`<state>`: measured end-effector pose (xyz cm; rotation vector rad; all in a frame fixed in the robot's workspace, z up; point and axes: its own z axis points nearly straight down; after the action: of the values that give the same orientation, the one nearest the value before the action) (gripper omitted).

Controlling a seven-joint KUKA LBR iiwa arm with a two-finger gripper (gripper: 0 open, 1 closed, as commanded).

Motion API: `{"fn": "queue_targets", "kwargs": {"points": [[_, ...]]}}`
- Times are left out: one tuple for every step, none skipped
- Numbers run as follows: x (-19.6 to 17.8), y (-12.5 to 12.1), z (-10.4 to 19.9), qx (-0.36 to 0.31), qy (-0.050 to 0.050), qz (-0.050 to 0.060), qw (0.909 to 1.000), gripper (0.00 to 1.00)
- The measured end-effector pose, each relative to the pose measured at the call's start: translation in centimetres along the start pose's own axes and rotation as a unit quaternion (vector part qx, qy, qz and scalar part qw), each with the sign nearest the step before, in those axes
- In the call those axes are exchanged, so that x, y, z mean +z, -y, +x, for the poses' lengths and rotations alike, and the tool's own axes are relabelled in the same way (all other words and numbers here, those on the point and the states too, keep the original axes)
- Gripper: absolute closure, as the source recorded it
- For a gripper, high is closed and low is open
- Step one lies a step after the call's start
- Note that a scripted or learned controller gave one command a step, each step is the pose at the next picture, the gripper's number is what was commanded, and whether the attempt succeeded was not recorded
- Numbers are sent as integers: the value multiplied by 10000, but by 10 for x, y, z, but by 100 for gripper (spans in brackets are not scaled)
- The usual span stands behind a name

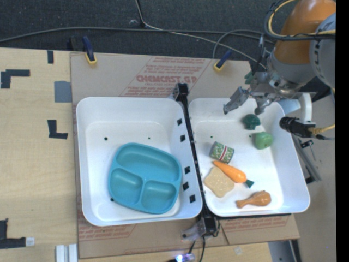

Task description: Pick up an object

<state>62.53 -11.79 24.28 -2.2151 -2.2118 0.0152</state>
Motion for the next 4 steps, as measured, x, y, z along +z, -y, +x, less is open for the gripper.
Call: {"fn": "queue_targets", "kwargs": {"points": [[-8,-2,0,-16,8,-68,10000,0],[53,4,5,-14,8,-43,10000,0],[117,5,4,-13,11,-46,10000,0],[161,4,4,-17,17,-68,10000,0]]}}
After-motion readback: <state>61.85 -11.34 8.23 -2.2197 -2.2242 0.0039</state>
